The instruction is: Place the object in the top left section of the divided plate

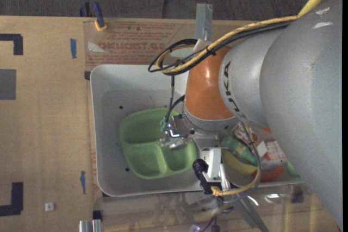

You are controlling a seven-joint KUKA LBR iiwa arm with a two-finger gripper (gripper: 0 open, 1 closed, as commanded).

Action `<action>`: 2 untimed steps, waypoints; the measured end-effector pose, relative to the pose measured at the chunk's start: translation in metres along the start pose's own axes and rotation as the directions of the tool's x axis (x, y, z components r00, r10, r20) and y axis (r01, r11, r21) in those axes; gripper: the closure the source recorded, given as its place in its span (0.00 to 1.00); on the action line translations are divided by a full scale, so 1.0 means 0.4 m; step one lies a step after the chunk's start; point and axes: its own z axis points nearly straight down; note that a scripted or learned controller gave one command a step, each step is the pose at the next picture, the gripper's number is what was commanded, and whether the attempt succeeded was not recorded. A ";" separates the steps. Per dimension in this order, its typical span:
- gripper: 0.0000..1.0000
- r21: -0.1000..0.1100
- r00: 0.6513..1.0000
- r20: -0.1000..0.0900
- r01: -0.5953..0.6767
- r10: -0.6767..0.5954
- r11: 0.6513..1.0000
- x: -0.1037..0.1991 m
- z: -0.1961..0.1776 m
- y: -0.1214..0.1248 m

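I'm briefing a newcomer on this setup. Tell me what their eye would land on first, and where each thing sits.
The big grey arm with its orange band dominates, reaching in from the right and covering much of the white bin. Below it, a green divided plate lies in that bin, left of centre. A yellow cable runs along the arm from the upper right.

The grey arm [304, 95] enters from the right of the frame and fills its right half. Its orange band [204, 89] sits near centre, and below it the wrist ends in the gripper [175, 136], pointing down just left of centre.
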 end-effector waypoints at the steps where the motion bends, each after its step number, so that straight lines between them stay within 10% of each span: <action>1: 1.00 -0.003 0.995 0.000 -0.101 0.101 0.995 -0.098 -0.109 -0.068; 2: 1.00 -0.004 0.997 0.000 -0.074 0.074 0.997 -0.077 -0.150 0.085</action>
